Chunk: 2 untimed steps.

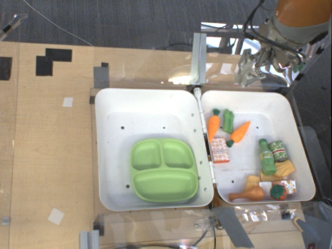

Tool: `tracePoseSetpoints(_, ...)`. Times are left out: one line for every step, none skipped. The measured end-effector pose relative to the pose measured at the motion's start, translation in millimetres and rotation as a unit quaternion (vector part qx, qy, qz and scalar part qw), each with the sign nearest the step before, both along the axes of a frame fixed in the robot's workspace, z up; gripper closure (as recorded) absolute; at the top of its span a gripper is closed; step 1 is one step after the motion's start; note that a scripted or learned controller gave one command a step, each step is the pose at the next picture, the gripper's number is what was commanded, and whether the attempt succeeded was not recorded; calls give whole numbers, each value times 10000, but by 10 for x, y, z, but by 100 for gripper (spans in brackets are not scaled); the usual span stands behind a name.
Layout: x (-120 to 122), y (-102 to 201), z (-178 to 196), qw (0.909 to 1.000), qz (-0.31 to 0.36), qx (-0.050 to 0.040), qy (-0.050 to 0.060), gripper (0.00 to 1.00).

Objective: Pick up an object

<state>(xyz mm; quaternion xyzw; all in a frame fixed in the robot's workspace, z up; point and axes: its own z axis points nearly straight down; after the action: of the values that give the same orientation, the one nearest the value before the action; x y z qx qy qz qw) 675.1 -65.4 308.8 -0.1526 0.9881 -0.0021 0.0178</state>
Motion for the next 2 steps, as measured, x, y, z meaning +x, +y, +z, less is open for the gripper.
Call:
tracePoseSetpoints(-48,-221,52,9998,133,-12,120,100)
tracePoseSetpoints(-47,-214,51,9998,136,-9,120,0)
